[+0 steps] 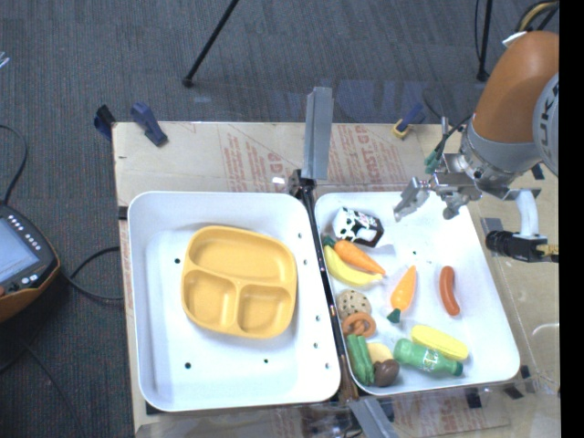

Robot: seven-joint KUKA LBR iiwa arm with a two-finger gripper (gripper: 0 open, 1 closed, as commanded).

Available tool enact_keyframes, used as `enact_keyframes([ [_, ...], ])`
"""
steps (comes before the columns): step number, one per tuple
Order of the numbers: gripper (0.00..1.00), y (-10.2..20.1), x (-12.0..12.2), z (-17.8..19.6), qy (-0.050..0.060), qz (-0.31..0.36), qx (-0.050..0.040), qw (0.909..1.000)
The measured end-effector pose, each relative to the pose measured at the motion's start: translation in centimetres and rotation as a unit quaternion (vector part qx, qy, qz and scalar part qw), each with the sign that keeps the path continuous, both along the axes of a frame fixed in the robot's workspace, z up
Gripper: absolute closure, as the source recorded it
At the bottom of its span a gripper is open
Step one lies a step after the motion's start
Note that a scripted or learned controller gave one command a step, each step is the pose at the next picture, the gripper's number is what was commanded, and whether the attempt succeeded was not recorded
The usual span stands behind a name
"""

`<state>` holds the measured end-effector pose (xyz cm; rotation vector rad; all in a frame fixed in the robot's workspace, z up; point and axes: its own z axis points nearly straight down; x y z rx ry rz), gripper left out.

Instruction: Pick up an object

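The gripper (431, 197) hangs over the far rim of the right bin (488, 272), its two fingers spread apart with nothing between them, so it holds no object. All the toy food lies on the near side of it, toward the camera. The closest piece is the black-and-white cow toy (357, 227), just to the gripper's left and slightly nearer the camera; touching that toy sit a carrot (359, 256) and a banana (343, 268), both lying aslant along the bin's left wall. A second carrot (402, 291) and a sausage (448, 290) lie almost straight below the gripper in the view, apart from each other and from the pile, each with its long axis running roughly away from the camera. The sausage looks the easiest target, since it has bare bin floor all around it; the fingers would need to close across its short width. The left bin (155, 245) holds a yellow divided plate (241, 281), well apart from the gripper
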<state>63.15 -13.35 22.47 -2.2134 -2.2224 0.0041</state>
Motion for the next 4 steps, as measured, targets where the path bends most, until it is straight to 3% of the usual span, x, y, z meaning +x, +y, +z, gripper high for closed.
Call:
enact_keyframes([
  [1,0.0,-1.3,-4.3,-12.9,0.003,-0.029,0.0007,0.9996],
  [2,1.0,-1.5,-4.2,-11.9,0.003,-0.031,0.0013,0.9995],
  [3,1.0,-0.8,-3.4,-9.6,-0.001,-0.002,0.0001,1.0],
  [4,0.0,-0.8,-3.5,-9.7,0.0,-0.002,0.0002,1.0],
])
